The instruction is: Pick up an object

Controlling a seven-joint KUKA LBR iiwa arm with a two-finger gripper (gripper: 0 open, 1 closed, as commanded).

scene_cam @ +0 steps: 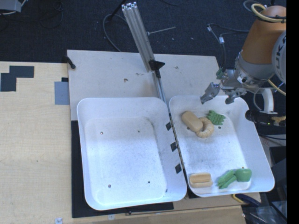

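The right bin [261, 162] holds several objects. A tan bread-like piece [191, 120] lies at its upper middle, touching a beige ring [205, 129]. A small green leafy item [216, 117] sits just right of them. A tan block [200, 179] rests near the front edge, beside a green pepper-like toy [235, 177]. My gripper [218, 94] hangs above the bin's far edge, up and right of the bread piece, open with nothing between its fingers.
The left bin [122, 148] lies beside the right one, with black clips [172, 146] along the shared edge. A metal rail [141, 41] runs diagonally behind the bins. Cables lie on the dark floor at the back.
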